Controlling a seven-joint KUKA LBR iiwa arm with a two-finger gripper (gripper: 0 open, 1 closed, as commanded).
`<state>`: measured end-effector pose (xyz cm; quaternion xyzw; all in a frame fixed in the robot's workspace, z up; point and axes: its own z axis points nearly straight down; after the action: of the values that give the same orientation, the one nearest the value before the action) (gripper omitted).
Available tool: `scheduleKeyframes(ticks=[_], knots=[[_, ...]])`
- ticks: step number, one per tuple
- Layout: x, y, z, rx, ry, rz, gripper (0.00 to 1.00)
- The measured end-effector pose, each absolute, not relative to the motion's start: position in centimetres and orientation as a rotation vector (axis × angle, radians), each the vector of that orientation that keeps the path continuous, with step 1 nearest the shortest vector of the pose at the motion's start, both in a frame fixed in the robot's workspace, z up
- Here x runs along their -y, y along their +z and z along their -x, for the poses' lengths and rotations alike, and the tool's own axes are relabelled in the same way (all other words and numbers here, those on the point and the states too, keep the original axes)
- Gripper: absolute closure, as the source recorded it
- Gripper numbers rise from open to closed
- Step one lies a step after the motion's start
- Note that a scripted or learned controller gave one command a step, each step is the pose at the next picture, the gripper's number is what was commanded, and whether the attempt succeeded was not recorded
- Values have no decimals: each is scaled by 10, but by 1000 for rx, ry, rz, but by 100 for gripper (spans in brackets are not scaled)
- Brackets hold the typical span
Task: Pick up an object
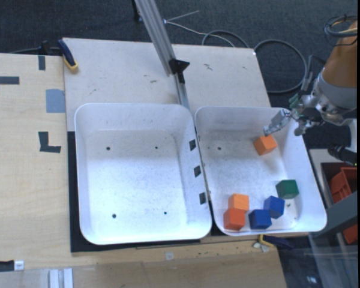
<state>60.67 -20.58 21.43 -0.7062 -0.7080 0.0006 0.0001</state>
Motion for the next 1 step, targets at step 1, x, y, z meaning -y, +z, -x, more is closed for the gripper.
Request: scheduleKeyframes(ticks=[1], knots=[[201, 108, -618, 2222, 3, 2220, 0]])
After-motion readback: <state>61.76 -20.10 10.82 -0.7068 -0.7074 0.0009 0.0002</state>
